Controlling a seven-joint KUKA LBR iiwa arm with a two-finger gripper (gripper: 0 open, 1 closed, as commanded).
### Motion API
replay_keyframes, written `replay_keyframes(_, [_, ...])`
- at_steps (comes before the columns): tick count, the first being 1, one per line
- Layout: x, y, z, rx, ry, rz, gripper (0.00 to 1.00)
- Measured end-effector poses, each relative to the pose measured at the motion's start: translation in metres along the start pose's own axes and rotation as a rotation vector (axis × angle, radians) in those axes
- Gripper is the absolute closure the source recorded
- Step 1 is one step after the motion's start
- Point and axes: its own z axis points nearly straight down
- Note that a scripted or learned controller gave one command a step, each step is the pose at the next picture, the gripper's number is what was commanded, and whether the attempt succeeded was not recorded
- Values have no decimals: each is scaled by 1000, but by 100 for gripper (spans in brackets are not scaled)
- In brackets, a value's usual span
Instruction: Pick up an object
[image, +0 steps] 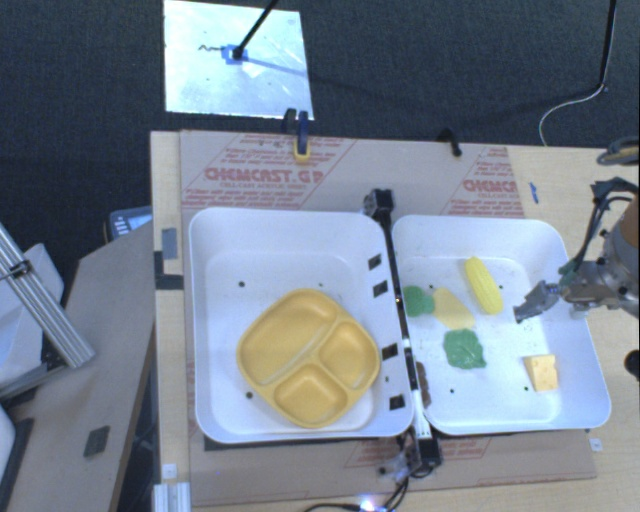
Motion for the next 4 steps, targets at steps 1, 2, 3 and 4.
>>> replay_keyframes(1, [-29,-4,146,12,3,4,0])
replay_keyframes(2, [-34,54,148,-4,-1,-3,0])
replay_keyframes(3, [0,117,147,-7,0,-7,0])
replay_keyframes(4, [-3,115,136,-5,-1,-4,100])
